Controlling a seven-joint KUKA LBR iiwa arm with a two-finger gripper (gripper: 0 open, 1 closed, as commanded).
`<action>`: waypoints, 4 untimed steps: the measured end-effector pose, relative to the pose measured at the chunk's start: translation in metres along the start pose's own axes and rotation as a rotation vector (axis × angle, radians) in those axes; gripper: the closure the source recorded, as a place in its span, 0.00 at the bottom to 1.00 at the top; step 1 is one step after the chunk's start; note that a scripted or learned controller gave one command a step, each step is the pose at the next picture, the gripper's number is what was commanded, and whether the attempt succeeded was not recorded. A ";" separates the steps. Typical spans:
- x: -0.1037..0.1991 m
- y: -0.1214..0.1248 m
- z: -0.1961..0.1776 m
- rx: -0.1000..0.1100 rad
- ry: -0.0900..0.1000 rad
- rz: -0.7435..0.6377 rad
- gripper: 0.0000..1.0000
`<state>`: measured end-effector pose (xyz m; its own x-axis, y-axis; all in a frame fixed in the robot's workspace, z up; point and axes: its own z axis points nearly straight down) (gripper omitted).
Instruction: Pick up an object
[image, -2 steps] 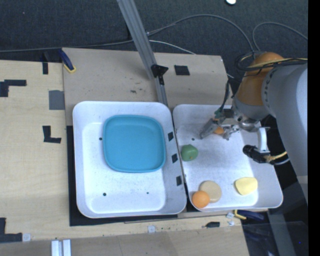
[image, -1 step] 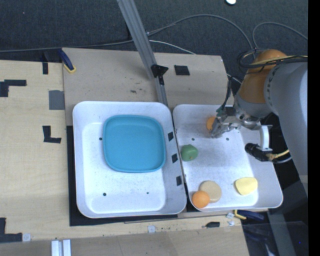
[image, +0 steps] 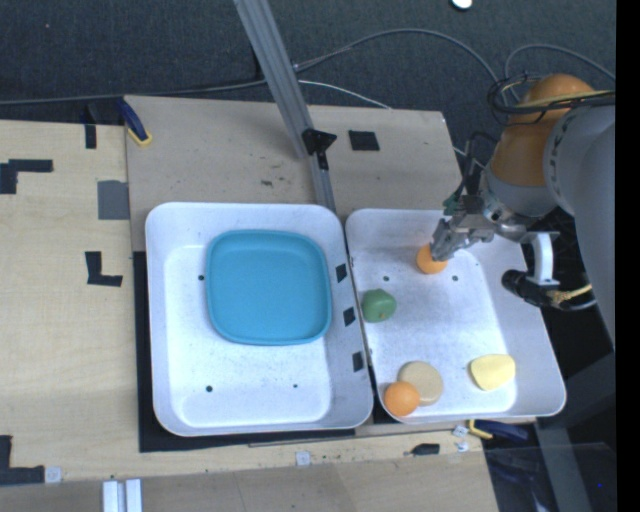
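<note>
Camera view: jaws down on a small orange ball

In the right bin (image: 520, 340), the jaws (image: 443, 247) sit at the far end, touching the small orange ball (image: 430, 262); whether they are spread or pressed together I cannot tell. A green ball (image: 378, 305) lies nearer, left. The left bin (image: 170, 300) holds a blue plate (image: 268, 286).

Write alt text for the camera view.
A grey robot arm's gripper hangs over a small orange ball in the right bin, which also holds a green ball, another orange ball, a beige piece and a yellow piece. The left bin holds a blue plate.
</note>
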<state>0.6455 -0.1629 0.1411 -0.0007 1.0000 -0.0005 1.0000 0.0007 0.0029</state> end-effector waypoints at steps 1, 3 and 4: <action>0.010 0.002 -0.050 -0.001 0.000 -0.001 1.00; 0.061 -0.007 -0.111 0.003 0.001 -0.003 1.00; 0.113 -0.033 -0.113 0.004 0.001 -0.003 1.00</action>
<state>0.6121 -0.0499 0.2540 -0.0039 1.0000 0.0010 1.0000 0.0039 -0.0007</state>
